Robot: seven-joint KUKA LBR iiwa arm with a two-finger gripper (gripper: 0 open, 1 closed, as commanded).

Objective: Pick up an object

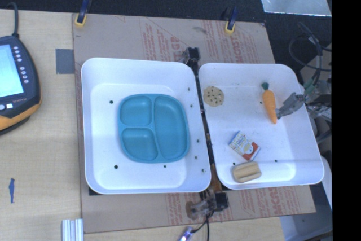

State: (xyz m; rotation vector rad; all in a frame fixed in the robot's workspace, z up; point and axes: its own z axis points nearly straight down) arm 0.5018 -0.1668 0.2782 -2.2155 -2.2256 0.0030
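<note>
The right bin holds a toy carrot lying lengthwise near its right side. A round cookie sits at the bin's upper left, a small printed box lies near the middle, and a tan bread roll rests at the front. My gripper reaches in low from the right edge, its grey tip just right of the carrot's lower end and very close to it. Nothing is seen held in it.
The left bin carries a blue divided plate. A teach pendant lies on the bench at far left. Clamps hold the cardboard sheet at the back. Cables hang off the bench at the right.
</note>
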